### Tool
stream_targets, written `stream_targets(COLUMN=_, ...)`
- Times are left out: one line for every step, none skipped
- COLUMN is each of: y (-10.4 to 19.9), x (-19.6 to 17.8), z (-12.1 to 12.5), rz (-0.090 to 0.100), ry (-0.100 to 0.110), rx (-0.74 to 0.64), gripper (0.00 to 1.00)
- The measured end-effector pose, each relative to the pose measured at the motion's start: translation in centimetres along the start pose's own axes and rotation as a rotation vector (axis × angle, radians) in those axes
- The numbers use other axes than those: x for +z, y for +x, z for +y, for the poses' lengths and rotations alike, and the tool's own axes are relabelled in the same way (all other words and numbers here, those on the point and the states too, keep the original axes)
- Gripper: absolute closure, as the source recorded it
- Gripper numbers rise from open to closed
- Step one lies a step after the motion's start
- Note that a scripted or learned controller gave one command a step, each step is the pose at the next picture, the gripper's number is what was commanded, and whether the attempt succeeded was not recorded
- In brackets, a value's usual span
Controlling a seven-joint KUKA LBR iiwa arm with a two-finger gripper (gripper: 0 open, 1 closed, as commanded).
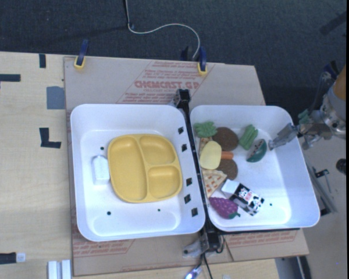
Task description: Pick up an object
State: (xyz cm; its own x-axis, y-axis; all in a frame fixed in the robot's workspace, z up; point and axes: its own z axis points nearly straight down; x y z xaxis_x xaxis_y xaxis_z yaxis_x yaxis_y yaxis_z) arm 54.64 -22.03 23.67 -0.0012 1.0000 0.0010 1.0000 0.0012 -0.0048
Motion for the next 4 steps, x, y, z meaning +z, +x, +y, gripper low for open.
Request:
stream_targets(y=5.2, x=13.7, z=7.1, rz=-0.005, ry=-0.013, rx=-0.007, gripper=0.00)
stream_targets(y=5.0, x=12.4, z=6.9, rz=-0.002, ry=-0.007, rx=-0.004, gripper=1.00)
stream_targets(y=5.0, x=12.5, z=6.8, rz=-0.002, ry=-0.006, rx=-0.004, gripper=0.00)
stream_targets(y=10.5, x=15.5, z=4.1, rz=-0.002, ry=-0.001, rx=-0.003, gripper=0.00)
